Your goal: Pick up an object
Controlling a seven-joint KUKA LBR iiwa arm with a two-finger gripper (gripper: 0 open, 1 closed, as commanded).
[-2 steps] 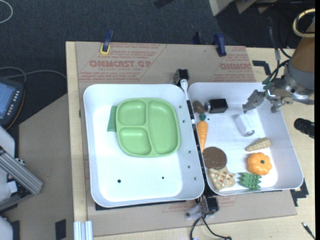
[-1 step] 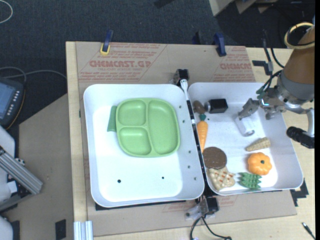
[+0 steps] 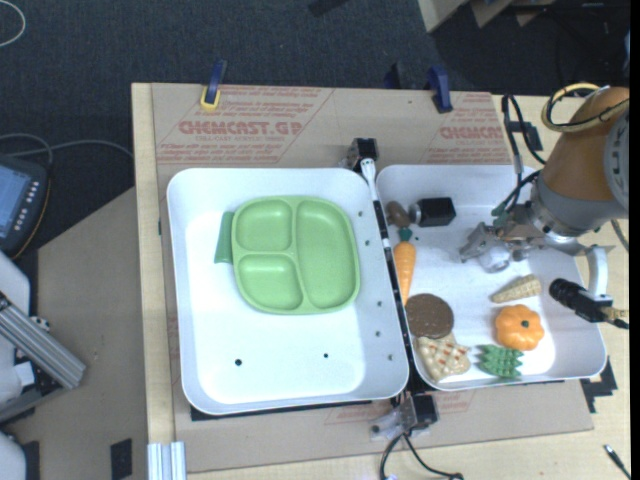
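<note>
My gripper (image 3: 487, 250) hangs low over the middle of the right bin (image 3: 455, 182), reaching in from the right. No object shows between its tips. Closest to it is a pale cone-shaped piece (image 3: 516, 289), just below and to the right. An orange pumpkin (image 3: 519, 327) lies in front of that. Along the bin's left wall is an orange carrot (image 3: 404, 268), with a small brown piece (image 3: 398, 213) and a black block (image 3: 435, 210) behind it. A brown round cookie (image 3: 429, 315), a waffle-like cracker (image 3: 443, 355) and a green leafy toy (image 3: 499, 360) sit near the front.
The left bin (image 3: 200, 298) holds a green divided plate (image 3: 295, 253). The grey arm with its orange band (image 3: 585, 158) enters from the right, over the right bin's far corner. Bare white floor shows in the right bin around the gripper.
</note>
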